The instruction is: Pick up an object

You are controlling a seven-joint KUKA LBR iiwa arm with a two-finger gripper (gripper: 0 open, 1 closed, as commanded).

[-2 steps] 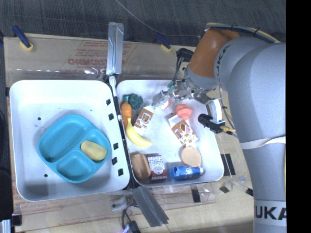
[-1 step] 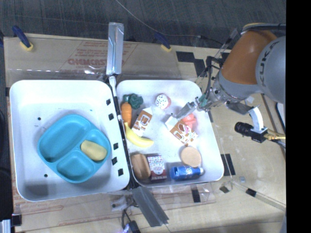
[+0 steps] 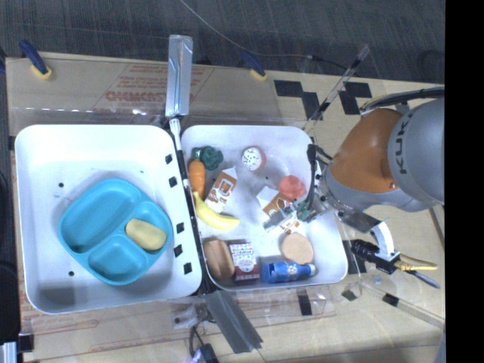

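Note:
The right bin (image 3: 321, 144) holds several objects. A carrot (image 3: 197, 177) with a green top lies at its left wall, with a banana (image 3: 214, 218) and a small brown and white box (image 3: 221, 190) beside it. A white speckled ball (image 3: 252, 158) sits near the back. A red round object (image 3: 293, 186) and a white and orange packet (image 3: 271, 200) lie mid-right. Along the front are a bread roll (image 3: 218, 259), a dark packet (image 3: 243, 259), a blue bottle (image 3: 287, 271) and a tan disc (image 3: 296, 248). My gripper (image 3: 293, 214) reaches in low from the right, just above the tan disc and beside the packet.
The left bin (image 3: 45, 146) carries a blue divided plate (image 3: 91, 225) with a yellow potato-like lump (image 3: 146, 234) in one compartment. A metal divider post (image 3: 178, 74) stands between the bins at the back. The arm's orange band (image 3: 363, 157) hangs over the right bin's right wall.

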